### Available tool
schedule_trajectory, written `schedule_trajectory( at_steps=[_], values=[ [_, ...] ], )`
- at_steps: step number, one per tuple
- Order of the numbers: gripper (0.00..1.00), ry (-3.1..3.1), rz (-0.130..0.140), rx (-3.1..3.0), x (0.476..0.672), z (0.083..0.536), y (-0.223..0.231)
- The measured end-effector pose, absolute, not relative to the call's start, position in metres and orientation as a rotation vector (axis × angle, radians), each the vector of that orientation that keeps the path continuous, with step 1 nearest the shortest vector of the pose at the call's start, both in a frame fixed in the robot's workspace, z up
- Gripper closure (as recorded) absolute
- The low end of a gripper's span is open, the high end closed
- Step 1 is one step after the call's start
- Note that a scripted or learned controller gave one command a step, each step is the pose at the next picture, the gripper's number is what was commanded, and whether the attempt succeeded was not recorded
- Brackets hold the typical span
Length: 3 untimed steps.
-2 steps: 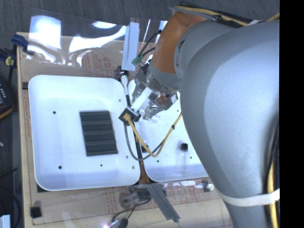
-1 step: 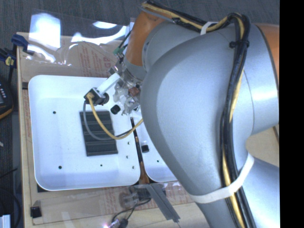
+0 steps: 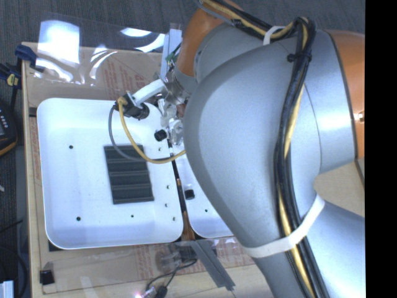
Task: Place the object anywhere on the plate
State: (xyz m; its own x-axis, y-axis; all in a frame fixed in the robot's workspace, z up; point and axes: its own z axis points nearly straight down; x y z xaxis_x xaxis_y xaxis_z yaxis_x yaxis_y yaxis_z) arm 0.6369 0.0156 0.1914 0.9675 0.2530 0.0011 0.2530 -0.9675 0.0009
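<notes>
Two white bins sit side by side; the left bin holds a dark ribbed plate at centre-left of the frame. The gripper hangs near the bin's upper right edge, beyond the plate's upper right corner.

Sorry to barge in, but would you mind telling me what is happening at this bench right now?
A grey KUKA arm reaches in from the right, its bulk covering most of the right bin. Its gripper sits near the top edge where the two bins meet. In the left bin a dark ridged rectangular plate lies flat with nothing on it. No object is visibly held.
</notes>
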Motion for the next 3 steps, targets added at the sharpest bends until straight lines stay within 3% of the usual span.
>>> schedule_trajectory(
  at_steps=[1,2,3],
  values=[
    [1.00,0.808,0.002,3.038,0.589,0.356,0.041],
    [1.00,0.897,0.008,3.009,0.607,0.442,0.109],
    [1.00,1.075,-0.009,2.954,0.475,0.351,0.135]
  ],
)
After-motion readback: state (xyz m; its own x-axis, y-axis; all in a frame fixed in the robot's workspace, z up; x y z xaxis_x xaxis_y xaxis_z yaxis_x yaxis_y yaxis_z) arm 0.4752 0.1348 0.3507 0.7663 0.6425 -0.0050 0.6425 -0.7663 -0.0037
